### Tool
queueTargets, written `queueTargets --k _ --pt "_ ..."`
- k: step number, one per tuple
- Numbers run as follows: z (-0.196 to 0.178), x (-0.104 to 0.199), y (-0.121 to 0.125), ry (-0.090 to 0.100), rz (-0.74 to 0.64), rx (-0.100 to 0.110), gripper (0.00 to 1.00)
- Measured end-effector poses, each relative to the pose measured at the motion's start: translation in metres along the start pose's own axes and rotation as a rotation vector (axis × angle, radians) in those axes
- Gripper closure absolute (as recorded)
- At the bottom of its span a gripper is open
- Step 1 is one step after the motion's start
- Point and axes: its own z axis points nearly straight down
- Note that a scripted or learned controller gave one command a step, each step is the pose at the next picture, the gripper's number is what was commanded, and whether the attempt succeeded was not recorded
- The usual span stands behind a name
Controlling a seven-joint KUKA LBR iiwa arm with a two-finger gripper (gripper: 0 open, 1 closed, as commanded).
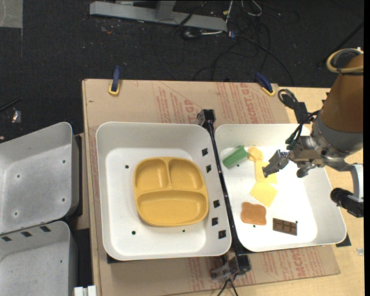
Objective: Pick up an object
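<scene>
Grey arm (pixel 338 124) is reached in from the right over the right bin (pixel 324 231); its hand (pixel 276 165), apparently open, is poised above the yellow piece (pixel 263 184).

Robotics lab, cardboard-topped bench (pixel 150 98), clamps (pixel 115 81), loose cables (pixel 243 17), dark carpet (pixel 46 58)

A dark speckled floor (pixel 52 52) surrounds the table (pixel 150 101), whose top is brown cardboard printed in red. Blue clamps at eleven o'clock (pixel 115 81) and one o'clock (pixel 265 82) grip its far edge. Black cables (pixel 243 34) trail across the floor at twelve o'clock.
</scene>
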Motion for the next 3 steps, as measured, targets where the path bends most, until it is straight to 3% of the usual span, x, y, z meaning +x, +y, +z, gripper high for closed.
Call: queueTargets --k 1,3 --pt "-0.006 0.0 0.002 -0.002 -0.003 -0.012 0.0" --pt "0.102 0.0 0.001 0.0 0.0 -0.006 0.0"
